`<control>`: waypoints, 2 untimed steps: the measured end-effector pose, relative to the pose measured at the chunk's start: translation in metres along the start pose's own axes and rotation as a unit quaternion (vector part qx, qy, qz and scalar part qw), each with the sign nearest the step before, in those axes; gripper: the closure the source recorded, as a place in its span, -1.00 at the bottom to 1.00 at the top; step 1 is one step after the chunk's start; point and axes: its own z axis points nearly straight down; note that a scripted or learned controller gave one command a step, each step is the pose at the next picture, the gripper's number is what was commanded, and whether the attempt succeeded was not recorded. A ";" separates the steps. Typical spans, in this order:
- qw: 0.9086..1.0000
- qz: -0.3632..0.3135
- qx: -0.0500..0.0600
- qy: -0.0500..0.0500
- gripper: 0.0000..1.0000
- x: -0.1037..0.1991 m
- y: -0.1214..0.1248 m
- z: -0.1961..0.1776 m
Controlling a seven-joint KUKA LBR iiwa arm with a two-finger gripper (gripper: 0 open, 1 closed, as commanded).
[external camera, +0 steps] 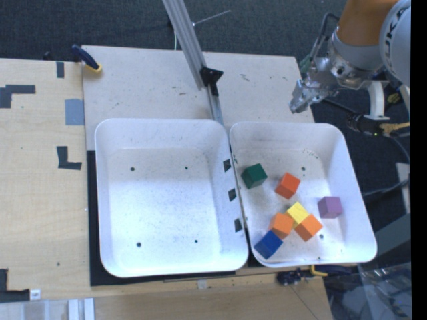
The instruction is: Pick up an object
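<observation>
So we're looking at a bunch of little blocks all sitting in the right bin: a green block up near the divider, an orange block just right of it, a purple block off toward the right wall, and then a tight cluster lower down where a yellow block is touching two more orange ones, with a blue block sitting right against the lower left of that cluster. The gripper is hanging above the bench beyond the bin's far right corner, well apart from all the blocks and carrying nothing, and honestly we can't tell how it's set from this angle. The left bin is sitting just beside the right one, rims touching. A grey metal bar is slanting down toward where the bins meet.
</observation>
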 end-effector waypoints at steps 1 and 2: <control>1.000 0.000 0.000 0.000 1.00 0.055 -0.009 0.017; 1.000 0.000 0.000 0.000 1.00 0.111 -0.012 0.013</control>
